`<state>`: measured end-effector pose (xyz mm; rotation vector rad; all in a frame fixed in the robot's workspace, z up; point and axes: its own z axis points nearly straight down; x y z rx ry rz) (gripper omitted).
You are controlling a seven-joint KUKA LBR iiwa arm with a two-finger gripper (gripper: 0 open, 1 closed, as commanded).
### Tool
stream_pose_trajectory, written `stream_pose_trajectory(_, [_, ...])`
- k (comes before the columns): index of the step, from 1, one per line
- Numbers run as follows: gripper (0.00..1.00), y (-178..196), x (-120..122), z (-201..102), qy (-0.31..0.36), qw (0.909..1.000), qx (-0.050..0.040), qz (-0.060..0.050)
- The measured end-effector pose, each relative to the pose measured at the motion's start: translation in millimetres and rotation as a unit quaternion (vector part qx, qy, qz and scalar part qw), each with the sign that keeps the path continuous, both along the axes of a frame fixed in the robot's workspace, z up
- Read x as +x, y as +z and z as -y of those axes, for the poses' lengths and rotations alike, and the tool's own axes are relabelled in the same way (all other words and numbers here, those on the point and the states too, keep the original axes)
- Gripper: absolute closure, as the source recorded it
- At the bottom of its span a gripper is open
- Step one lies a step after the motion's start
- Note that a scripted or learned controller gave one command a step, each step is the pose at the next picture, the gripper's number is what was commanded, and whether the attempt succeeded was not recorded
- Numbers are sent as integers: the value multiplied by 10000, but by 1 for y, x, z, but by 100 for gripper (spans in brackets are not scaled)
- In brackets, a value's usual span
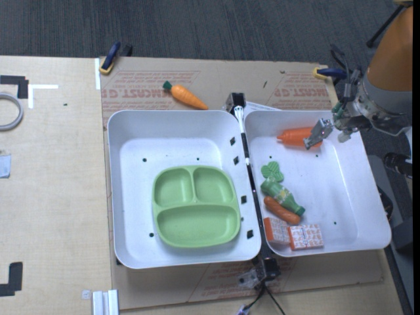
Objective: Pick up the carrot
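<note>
I can't tell the gripper's [317,136] jaw state; it overlaps an orange carrot [295,136] in the right bin [354,202]. I can't confirm contact.

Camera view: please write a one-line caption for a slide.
Gripper at an orange carrot in the right bin; a green divided plate lies in the left bin.
</note>
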<state>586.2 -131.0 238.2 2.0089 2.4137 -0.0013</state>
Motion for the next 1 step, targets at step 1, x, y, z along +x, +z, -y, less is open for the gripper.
stream_pose_trajectory(1, [0, -74, 36, -20, 273, 9996, 3, -2])
